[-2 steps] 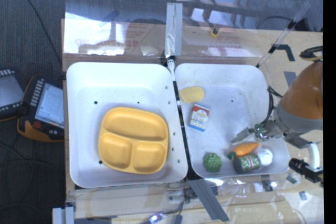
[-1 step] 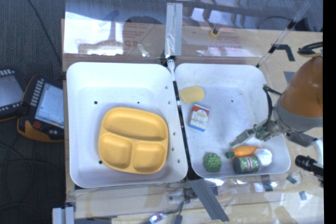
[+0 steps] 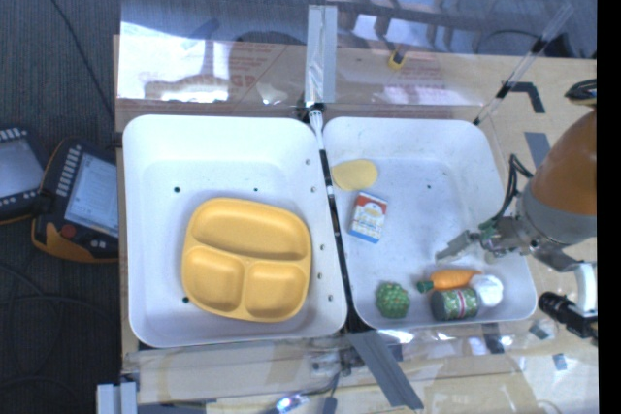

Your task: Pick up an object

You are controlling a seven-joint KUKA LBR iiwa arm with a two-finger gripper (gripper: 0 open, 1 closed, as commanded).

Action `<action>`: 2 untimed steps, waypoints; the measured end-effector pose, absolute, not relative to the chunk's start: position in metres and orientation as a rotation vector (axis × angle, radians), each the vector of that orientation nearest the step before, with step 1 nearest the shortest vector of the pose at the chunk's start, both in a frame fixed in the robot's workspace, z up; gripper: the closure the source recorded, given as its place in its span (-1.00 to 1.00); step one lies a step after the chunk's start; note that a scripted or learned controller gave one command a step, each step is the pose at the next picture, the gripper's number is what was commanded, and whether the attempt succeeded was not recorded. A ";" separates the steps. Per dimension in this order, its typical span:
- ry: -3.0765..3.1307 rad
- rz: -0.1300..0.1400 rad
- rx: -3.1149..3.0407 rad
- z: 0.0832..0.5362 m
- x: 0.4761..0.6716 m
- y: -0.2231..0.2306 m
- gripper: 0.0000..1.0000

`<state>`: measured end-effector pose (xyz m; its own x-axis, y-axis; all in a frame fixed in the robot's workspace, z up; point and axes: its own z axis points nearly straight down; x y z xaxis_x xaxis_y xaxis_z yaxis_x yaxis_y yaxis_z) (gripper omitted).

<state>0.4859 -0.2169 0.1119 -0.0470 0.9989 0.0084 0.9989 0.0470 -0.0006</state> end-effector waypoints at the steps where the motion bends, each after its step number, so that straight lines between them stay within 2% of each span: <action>1: -1.788 0.005 -2.577 0.104 0.483 -0.133 -1.00; 2: -2.064 0.004 -2.366 0.155 0.483 -0.188 -1.00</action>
<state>0.4833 -0.1882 0.1549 0.1355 0.9908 -0.0008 0.9908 -0.1355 -0.0034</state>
